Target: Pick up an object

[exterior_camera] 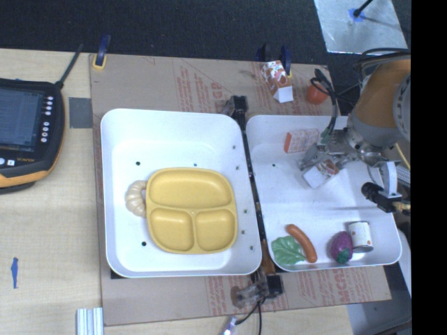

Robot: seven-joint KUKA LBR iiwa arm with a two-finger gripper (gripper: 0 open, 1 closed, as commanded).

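Note:
My gripper (325,162) is low over the upper middle of the right bin (391,260), with its fingers spread open. A small white block (316,177) lies just below and left of it, beside the left fingertip and not between the fingers. An orange and white packet (299,141) rests at the bin's back, left of the gripper. Along the front lie a green leaf (285,250), a sausage (302,242), a purple fruit (341,246) and a small tin can (360,234).
The left bin (115,138) holds a yellow divided tray (190,209) with a beige shell-like item (135,197) at its left side. Behind the bins stand a small carton (277,79) and a red item (318,93). A tablet (24,128) sits at far left.

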